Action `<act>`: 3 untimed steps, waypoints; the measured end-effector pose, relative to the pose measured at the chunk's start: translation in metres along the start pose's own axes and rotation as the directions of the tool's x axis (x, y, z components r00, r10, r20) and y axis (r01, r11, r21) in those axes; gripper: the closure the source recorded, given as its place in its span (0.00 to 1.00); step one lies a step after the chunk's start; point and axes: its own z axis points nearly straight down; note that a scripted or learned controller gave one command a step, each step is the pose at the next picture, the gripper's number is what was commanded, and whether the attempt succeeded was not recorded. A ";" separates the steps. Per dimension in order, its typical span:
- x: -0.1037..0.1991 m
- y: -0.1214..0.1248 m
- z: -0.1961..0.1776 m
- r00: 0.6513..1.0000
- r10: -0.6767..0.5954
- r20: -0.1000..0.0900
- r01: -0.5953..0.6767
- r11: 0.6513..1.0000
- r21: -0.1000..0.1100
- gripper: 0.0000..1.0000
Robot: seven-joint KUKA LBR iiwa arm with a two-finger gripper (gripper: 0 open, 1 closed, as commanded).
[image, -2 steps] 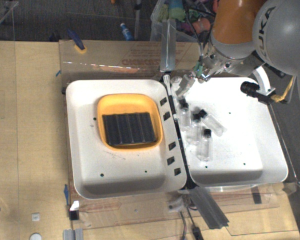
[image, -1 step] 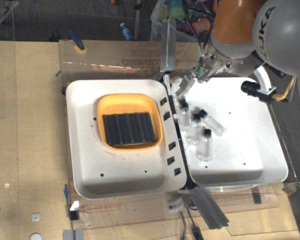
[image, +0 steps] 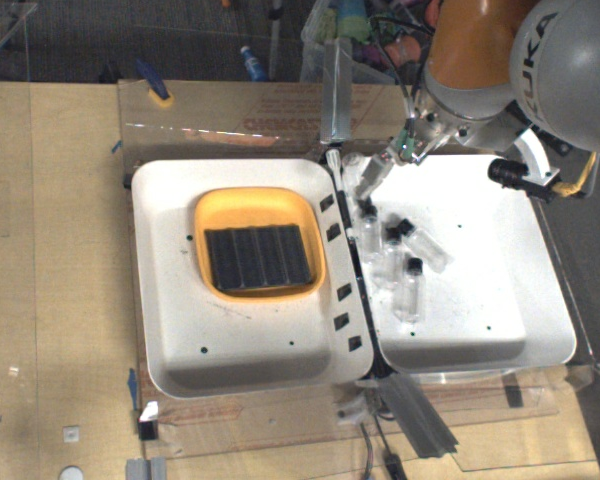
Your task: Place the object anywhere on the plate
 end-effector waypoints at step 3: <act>-0.049 -0.053 0.018 0.975 -0.222 -0.003 0.222 0.975 0.000 0.00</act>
